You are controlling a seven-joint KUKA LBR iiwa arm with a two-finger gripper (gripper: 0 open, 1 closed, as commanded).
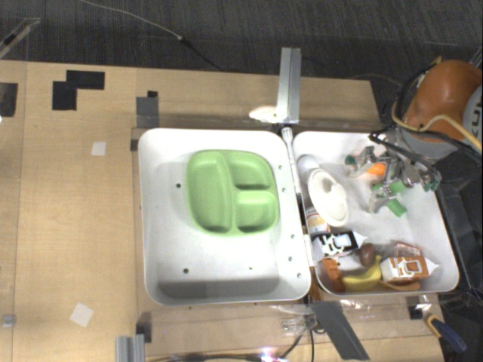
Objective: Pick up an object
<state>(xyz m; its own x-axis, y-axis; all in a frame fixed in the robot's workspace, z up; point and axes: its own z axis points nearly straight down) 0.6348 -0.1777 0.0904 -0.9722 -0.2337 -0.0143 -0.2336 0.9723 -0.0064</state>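
Two white bins sit side by side on a wooden bench. The left bin (162, 277) holds a green divided tray (230, 191). The right bin (445, 236) holds a white bottle (326, 194) at its left, with a banana (361, 279) and small carton (406, 268) nearest. The gripper (389, 173) hangs over small green and orange pieces (377, 170) at the far right; its hold cannot be told

setting: robotics lab | evidence: plywood counter (68, 225) with black marker patches (75, 87), metal brackets (290, 85), two white bins (162, 277), grey carpet (226, 13), loose cable (113, 10)
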